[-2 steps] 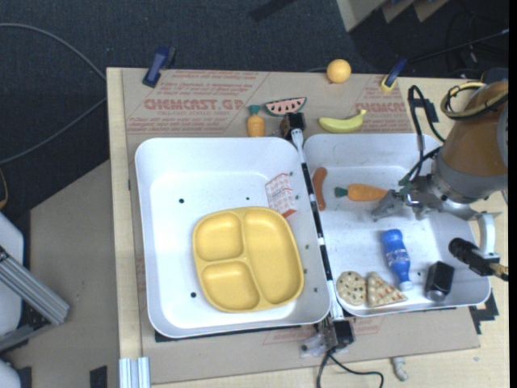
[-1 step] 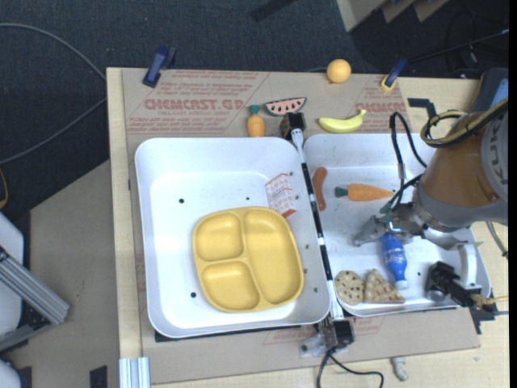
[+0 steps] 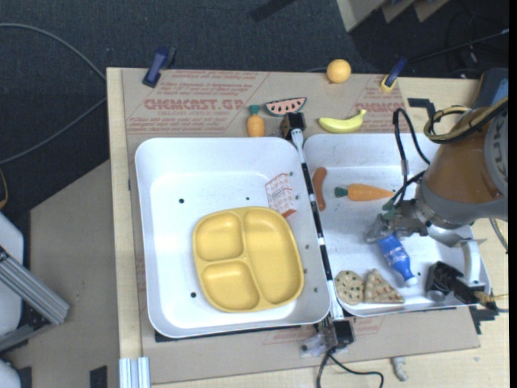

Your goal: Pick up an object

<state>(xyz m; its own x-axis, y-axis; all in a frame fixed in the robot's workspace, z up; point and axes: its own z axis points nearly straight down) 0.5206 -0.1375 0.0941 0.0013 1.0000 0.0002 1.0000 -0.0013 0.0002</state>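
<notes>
Two white bins (image 3: 161, 217) | board (image 3: 194, 103) under them reads "CHEMCAST GP" | gripper (image 3: 388, 231) – right of frame, right bin – fingers closed on blue bottle (image 3: 397, 255) | yellow tray (image 3: 246, 257) in left bin

Gripper (image 3: 386, 231) sits low in right bin (image 3: 355, 153) above blue bottle (image 3: 397, 257).

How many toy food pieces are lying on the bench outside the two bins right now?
4, all behind the bins: a small orange piece, a watermelon slice, a banana and a yellow-orange ball farthest back. The arm may hide others at the right.
</notes>
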